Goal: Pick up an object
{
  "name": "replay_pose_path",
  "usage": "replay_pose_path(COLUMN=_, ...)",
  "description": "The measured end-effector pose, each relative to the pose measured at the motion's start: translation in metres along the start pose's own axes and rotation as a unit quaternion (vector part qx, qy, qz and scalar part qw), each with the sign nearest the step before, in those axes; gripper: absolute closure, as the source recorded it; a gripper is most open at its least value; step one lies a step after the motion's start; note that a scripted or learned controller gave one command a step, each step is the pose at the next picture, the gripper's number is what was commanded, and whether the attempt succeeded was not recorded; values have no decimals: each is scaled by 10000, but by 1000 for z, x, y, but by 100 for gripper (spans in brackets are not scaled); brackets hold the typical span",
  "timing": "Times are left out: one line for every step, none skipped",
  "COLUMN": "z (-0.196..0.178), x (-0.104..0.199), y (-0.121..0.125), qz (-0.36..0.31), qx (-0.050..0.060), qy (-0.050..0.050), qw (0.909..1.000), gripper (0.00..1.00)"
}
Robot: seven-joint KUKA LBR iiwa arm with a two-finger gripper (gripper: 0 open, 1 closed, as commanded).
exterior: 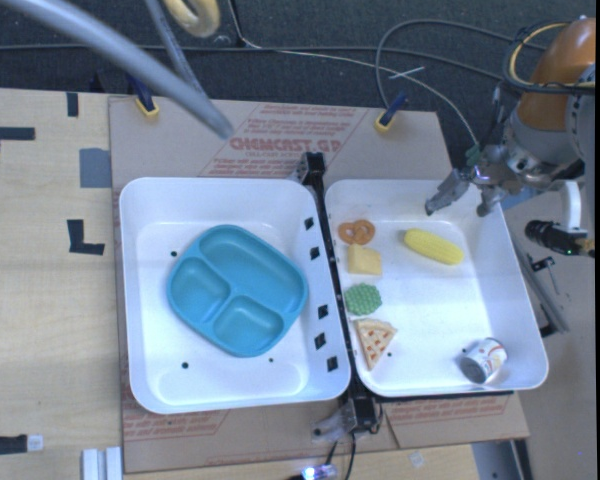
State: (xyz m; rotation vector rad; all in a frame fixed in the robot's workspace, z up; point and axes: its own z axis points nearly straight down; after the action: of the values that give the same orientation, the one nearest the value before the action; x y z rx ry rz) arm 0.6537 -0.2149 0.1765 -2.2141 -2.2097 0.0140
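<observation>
Nearest us on the desk [40,298], the right bin [510,298] holds a small white cup [483,359] lying on its side in the near right corner, its mouth turned toward the left and slightly toward us. Along that bin's left wall we see a waffle wedge [374,341] with its tip pointing toward us, then a green round piece [362,298], a yellow block [365,260] and a pretzel [357,232], in a loose column running away from us. Just right of the pretzel lies a corn cob [433,247], its long axis running left to right with the right end a little nearer. In the left bin [145,298] a blue divided tray [237,289] sits flat and skewed. Farther back, the claw [466,196] hangs over the right bin's far rim, fingers spread apart with nothing between them, apart from every item. Beyond it rises the grey arm [540,128] with its orange band.
</observation>
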Motion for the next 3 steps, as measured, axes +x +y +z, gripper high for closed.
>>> replay_pose_path(z=-10, x=1, y=3, qz=-18, qx=-71, qy=-16, qw=10000, gripper=0)
replay_pose_path(z=45, x=8, y=10, qz=-20, qx=-52, qy=-17, qw=10000, gripper=0)
replay_pose_path(z=94, x=9, y=11, qz=-28, qx=-81, qy=-31, qw=10000, gripper=0)
